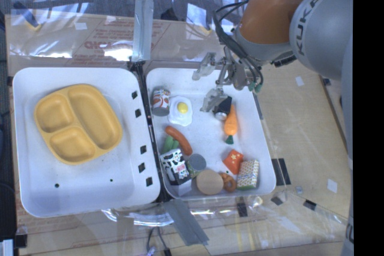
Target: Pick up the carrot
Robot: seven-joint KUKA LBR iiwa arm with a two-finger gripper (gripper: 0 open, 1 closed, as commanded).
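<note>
Gripper [217, 99], its grasp indiscernible, poised just beside the small orange tapered plastic carrot [231, 121], evidently to approach it from above.

We view the scene from one fixed camera above the table [300, 129], angled downward at moderate range, framing both shallow white plastic bins [24, 129]; the grey arm [324, 21] enters from the right.

carrot [231, 121]: orange with a green tip. divided plate [77, 123]: yellow. bins [24, 147]: white. carton [174, 166]: black-and-white cow pattern. fried egg [181, 111]: white with a yellow yolk. sausage [179, 139]: red-orange.
</note>
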